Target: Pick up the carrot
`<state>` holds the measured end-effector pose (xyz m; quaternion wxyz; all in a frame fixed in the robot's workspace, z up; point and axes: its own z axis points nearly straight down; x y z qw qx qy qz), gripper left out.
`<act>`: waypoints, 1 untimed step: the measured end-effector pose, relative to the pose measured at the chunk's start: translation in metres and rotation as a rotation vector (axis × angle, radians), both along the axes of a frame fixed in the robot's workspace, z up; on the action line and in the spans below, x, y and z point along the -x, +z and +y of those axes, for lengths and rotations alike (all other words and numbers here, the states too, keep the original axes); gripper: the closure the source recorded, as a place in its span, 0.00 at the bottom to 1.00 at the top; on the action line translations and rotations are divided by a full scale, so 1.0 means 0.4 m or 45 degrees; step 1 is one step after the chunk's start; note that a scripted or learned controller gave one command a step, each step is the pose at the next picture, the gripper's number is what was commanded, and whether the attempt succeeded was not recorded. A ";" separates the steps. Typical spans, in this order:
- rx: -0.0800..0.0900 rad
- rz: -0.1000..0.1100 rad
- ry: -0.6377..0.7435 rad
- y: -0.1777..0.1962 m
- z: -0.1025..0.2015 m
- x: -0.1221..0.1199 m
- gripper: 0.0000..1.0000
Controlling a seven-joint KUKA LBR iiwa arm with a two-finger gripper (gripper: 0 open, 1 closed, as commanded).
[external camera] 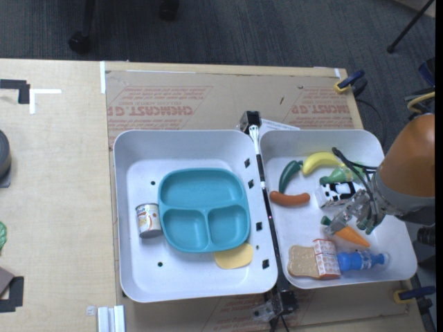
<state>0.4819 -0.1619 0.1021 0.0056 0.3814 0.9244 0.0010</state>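
Observation:
The orange carrot [353, 236] lies in the right bin [394, 241], near its right side, pointing right and toward the front. My gripper [348, 218] hangs just above the carrot's upper left end and partly covers it. Nothing shows whether it touches the carrot. The arm's orange band [414, 159] rises at the right edge.
The right bin also holds a banana [322, 160], a green pepper [288, 174], a sausage [289, 198], a black-and-white toy [338, 190], a bread slice [300, 260], a snack packet [325, 257] and a blue bottle [360, 261]. The left bin holds a teal divided plate [204, 209], a can [147, 220] and a yellow slice [233, 256].

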 end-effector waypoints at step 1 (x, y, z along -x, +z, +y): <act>0.001 0.006 0.075 0.294 0.083 -0.117 1.00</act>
